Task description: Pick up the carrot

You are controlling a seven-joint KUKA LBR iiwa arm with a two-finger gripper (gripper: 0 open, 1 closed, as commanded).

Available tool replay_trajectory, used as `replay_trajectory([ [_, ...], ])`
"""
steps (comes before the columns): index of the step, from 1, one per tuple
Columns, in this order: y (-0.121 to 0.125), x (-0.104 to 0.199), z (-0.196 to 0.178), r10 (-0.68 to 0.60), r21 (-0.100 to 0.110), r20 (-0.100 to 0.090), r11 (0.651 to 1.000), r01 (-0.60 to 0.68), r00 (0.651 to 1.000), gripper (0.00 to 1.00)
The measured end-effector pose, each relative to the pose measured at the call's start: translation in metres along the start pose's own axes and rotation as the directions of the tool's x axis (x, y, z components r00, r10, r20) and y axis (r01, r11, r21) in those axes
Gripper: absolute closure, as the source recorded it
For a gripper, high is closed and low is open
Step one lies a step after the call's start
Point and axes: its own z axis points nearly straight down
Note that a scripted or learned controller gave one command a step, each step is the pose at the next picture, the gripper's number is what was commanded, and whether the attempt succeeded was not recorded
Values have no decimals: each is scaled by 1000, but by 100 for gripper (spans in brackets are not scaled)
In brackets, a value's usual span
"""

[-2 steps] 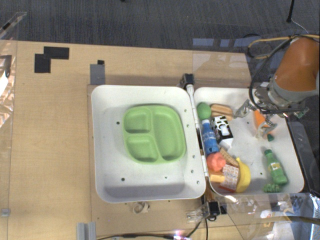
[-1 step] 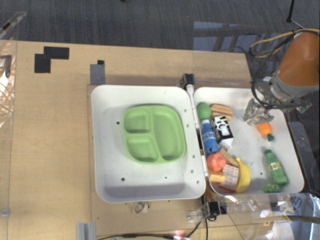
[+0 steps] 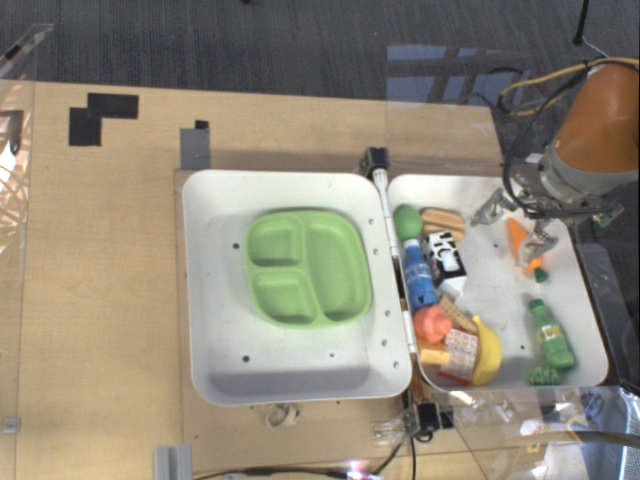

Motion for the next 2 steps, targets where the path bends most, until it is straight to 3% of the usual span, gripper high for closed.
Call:
replay_trajectory([
  [1,3,3,13,-214,-15,1,977,214,977,0],
  [2,-3,0,-3,-212,4,5,977,212,977,100],
])
